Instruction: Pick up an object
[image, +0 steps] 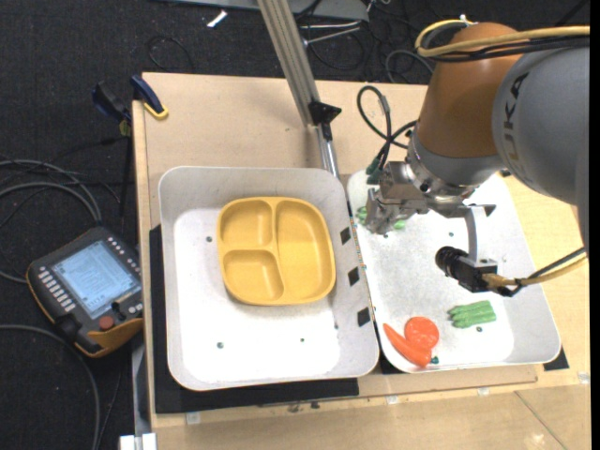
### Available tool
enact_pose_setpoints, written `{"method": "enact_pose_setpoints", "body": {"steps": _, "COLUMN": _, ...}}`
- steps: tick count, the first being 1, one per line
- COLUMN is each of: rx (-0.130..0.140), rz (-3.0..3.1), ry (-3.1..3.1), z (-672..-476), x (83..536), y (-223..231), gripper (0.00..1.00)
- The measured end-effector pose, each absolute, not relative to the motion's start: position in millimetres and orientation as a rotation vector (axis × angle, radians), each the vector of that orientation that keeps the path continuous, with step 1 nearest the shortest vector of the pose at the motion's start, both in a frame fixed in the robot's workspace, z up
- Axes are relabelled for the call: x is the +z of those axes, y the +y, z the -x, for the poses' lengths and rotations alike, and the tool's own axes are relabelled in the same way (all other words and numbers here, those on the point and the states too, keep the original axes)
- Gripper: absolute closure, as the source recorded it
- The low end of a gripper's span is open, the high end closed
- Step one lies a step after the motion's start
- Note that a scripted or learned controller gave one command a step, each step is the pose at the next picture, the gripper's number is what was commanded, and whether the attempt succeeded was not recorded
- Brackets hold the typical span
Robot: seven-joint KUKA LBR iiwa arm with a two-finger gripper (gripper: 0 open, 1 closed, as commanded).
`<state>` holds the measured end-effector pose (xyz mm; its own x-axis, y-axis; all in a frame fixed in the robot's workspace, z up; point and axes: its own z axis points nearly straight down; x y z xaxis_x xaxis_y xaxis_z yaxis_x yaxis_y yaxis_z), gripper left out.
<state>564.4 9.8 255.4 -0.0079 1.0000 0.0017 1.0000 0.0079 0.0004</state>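
My gripper point(380, 219) reaches down at the far left corner of the right bin point(525, 345), close to the bin's left wall. A small green thing point(396, 223) shows right beside the fingertips; I cannot tell whether it is between them. A green toy vegetable point(472, 314) lies near the front of the right bin. An orange-red tomato point(422, 332) and an orange carrot point(405, 345) lie together at the front left of that bin. A yellow divided plate point(277, 249) rests in the left bin point(187, 345).
A black clamp-like part point(466, 267) on the arm hangs over the middle of the right bin. A metal pole point(292, 50) slants up from between the bins. A teach pendant point(86, 289) lies left of the bench.
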Motion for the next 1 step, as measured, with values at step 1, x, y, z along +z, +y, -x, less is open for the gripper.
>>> {"method": "enact_pose_setpoints", "body": {"steps": 1, "rx": 0.001, "rz": 2.211, "ry": -2.228, "z": -553.0, "x": 252.3, "y": 55.7, "gripper": 1.00}}
